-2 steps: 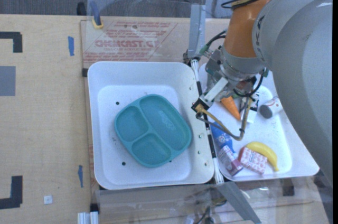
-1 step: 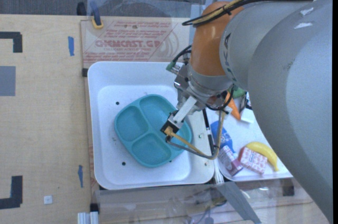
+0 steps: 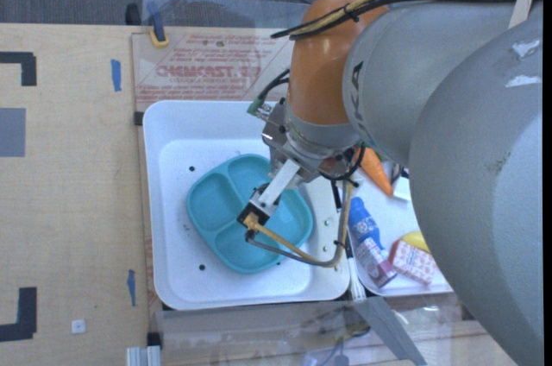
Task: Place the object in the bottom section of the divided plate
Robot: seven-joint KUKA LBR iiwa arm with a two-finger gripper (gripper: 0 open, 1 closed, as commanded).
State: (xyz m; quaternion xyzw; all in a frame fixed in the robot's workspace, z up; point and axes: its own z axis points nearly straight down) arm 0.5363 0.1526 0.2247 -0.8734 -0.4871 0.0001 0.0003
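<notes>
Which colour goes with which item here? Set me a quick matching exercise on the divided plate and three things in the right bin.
Items:
1. divided plate
2. tapered piece
3. bottle
4. packet

Colours:
A. blue and white
B. pink and white
C. teal
D. orange

Pairs: 1-C, 2-D, 3-A, 4-B
</notes>
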